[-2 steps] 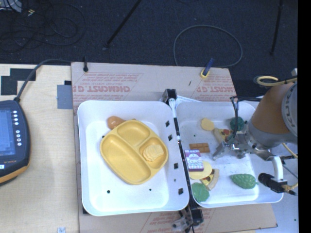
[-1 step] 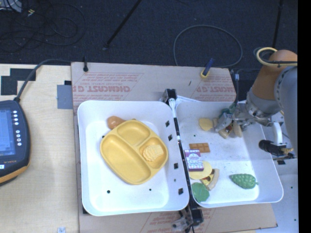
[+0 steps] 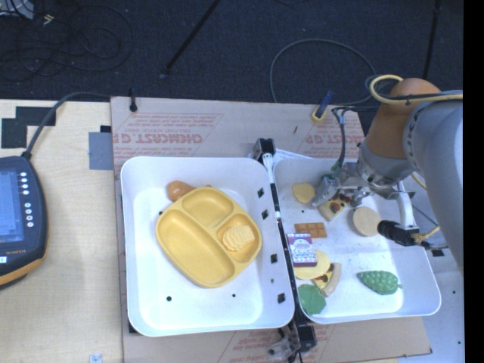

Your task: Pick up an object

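My gripper [image 3: 335, 197] is low in the right bin [image 3: 423, 293], near its back left part, with the grey arm and orange band [image 3: 393, 127] rising behind it. A small tan and dark item [image 3: 333, 206] lies right under the gripper; whether it is held is hidden. Close by are a yellow round piece [image 3: 304, 193] to the left and a tan disc [image 3: 366, 221] to the right. Nearer the front lie a brown cracker [image 3: 310, 230], a purple-and-white box [image 3: 302, 249], a yellow disc [image 3: 321, 266], a green bumpy fruit [image 3: 378, 281] and a green leaf [image 3: 311, 299].
The left bin [image 3: 144, 293] holds a yellow divided plate [image 3: 198, 237] with a yellow ridged item [image 3: 237, 237] in one compartment, and an orange piece [image 3: 180, 190] behind it. A tablet [image 3: 17, 214] lies at the far left. Cables hang by the arm.
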`<act>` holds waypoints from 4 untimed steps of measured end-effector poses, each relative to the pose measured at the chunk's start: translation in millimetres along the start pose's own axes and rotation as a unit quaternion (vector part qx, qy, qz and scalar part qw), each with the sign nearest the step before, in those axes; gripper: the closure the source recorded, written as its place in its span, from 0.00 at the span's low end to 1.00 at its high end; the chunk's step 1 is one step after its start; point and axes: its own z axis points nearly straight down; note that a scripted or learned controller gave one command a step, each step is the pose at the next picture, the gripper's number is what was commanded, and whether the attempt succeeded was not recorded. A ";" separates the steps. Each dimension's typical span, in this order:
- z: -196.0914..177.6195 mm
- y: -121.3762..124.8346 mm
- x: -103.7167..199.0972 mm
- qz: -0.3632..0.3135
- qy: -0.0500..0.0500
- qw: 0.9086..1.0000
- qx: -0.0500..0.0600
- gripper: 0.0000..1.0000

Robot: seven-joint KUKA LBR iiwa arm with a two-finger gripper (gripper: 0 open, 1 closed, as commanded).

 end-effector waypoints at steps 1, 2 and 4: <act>-0.2 -0.2 -10.1 0.002 -0.001 1.000 0.000 0.00; -9.7 -1.2 -9.5 0.001 0.000 1.000 0.003 1.00; -89.8 -36.5 45.3 0.001 -0.001 1.000 0.000 0.00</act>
